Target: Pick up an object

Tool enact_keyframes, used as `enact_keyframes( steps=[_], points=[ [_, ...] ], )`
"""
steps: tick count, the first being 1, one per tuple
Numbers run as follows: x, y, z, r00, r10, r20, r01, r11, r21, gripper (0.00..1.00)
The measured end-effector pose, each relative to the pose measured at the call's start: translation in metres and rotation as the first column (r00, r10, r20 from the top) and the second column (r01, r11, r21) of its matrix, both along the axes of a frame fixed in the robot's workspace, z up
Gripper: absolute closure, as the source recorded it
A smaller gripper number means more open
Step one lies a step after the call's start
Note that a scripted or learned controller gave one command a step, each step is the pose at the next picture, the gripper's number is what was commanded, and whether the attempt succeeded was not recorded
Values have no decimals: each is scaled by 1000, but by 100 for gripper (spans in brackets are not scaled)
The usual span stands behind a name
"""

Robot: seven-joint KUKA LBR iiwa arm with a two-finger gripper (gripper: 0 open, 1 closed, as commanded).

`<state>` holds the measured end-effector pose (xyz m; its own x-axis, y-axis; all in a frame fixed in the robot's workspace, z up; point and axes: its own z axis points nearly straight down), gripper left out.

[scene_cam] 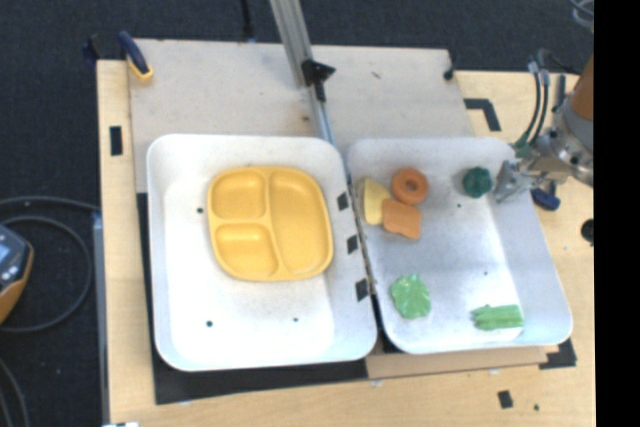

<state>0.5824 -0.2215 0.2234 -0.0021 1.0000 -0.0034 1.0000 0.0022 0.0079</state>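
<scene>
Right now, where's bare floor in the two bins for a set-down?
Left bin: a strip below the yellow divided plate, and narrower margins around it. Right bin: the middle, between the orange piece, the green leafy piece and the green block. Crowded: its top, with the yellow piece, orange ring, dark green ball and the gripper.

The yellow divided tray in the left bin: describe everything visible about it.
The yellow divided tray is a rounded-rectangle plate of what looks like smooth plastic, moulded into three compartments: two smaller ones on the camera view's left, one above the other, and one long one on the right. It lies flat and right side up, turned slightly askew, on the floor of the left bin, toward the bin's upper middle. All three compartments hold nothing, and only the bin touches it.
</scene>
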Motion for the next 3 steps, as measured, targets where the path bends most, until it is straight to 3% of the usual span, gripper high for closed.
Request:
enact_keyframes(
  steps=[1, 3],
  points=[
    [1, -2, 31, 1000, 1, -2, -1, 1000, 1, 100],
    [17, 111, 29, 1000, 6, -4, -6, 1000, 4, 100]
  ],
)
